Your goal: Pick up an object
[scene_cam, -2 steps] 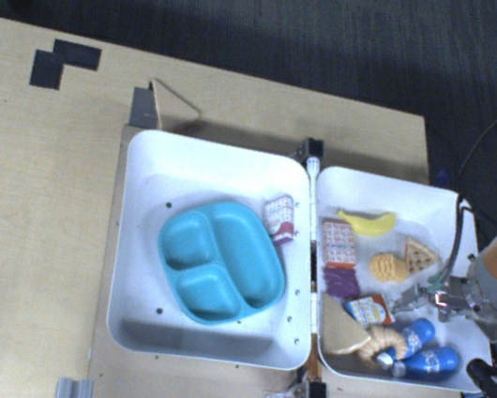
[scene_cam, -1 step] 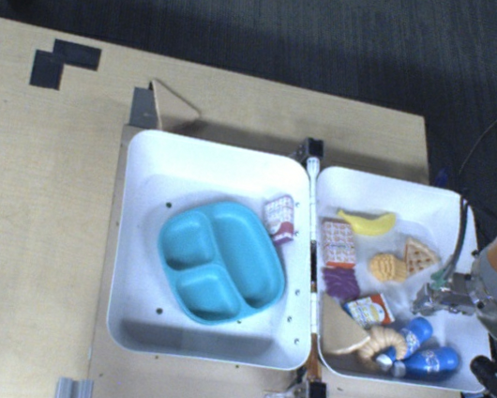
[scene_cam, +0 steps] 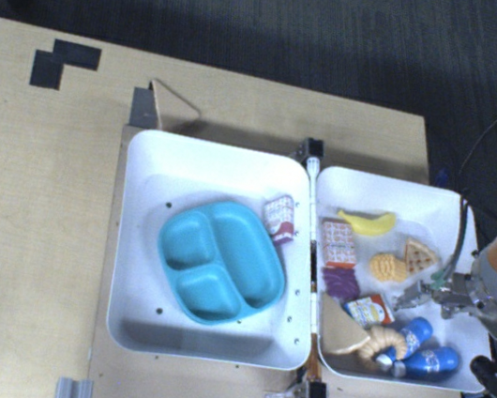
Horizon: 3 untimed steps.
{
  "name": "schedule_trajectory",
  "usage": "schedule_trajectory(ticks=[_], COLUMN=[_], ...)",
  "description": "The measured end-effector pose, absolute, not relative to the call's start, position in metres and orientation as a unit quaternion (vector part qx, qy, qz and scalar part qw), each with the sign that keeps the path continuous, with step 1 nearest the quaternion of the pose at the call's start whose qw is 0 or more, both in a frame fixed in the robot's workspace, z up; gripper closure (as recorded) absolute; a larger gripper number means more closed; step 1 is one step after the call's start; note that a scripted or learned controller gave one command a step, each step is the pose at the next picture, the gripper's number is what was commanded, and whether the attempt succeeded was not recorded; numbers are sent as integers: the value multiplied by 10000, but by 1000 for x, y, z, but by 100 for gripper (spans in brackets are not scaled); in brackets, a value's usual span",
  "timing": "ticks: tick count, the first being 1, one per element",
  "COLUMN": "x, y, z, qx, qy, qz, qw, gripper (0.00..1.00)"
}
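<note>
From above, my gripper [scene_cam: 431, 297] over the right bin [scene_cam: 439, 200] near its right edge, jaws apart on nothing, blue bottles [scene_cam: 422, 348] just below by the bin's front right corner, banana [scene_cam: 368, 222] at its back edge

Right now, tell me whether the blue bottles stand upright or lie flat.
Lying flat. Both blue bottles rest on their sides at the near right of the right bin, beside the hand.

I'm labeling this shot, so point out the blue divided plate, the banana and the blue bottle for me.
blue divided plate [scene_cam: 218, 262]: camera view, left bin, on the ridge between its compartments.
banana [scene_cam: 368, 222]: camera view, right bin, on the middle of its yellow body.
blue bottle [scene_cam: 432, 361]: camera view, right bin, on its blue body.
</note>
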State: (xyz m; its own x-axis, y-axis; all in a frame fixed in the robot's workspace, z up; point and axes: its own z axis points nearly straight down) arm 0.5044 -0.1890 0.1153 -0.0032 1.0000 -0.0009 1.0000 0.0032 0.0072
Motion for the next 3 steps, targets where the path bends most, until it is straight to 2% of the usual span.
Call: schedule_trajectory(ticks=[1,2,3], x=[506,506,534], y=[-189,-188,-158], z=[126,126,90], qx=[7054,7053,7056], qy=[7088,7089,7086], qz=[33,33,38], qw=[43,42,49], gripper=[100,0,0])
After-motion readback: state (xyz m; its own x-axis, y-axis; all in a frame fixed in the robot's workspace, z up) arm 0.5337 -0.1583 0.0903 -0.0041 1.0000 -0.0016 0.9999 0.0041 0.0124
